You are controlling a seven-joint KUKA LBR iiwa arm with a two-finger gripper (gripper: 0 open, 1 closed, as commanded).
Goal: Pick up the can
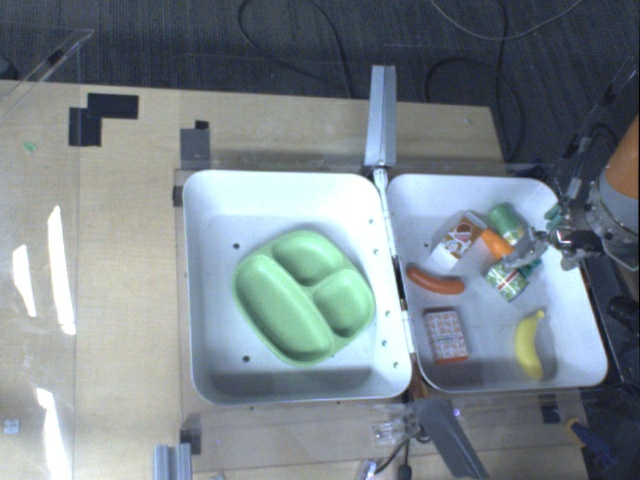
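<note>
Down in the right bin (590, 368), the gripper (527, 258) reaches in from the right edge, and its jaws sit right at the top of a can (507, 279) that lies tilted on the bin floor. Whether the jaws are open or closed on it cannot be told; the fingers blur into the can's lid. Just up from the jaws lies a second can (506, 222), green, and between the two cans, touching or nearly so, an orange carrot (494, 243). Farther to the left of the jaws rests a small white carton (456, 243), tilted, with a sausage (435, 281) just below it. Below the sausage sits a red box (446, 335), flat on the bin floor. Below the jaws, near the bin's lower right corner, a banana (530, 345) lies upright along the wall. Well away to the left, past the divider, the left bin (210, 368) holds a green tray (304, 295) with three compartments. Both bins rest on the wooden worktop (90, 298).
</note>
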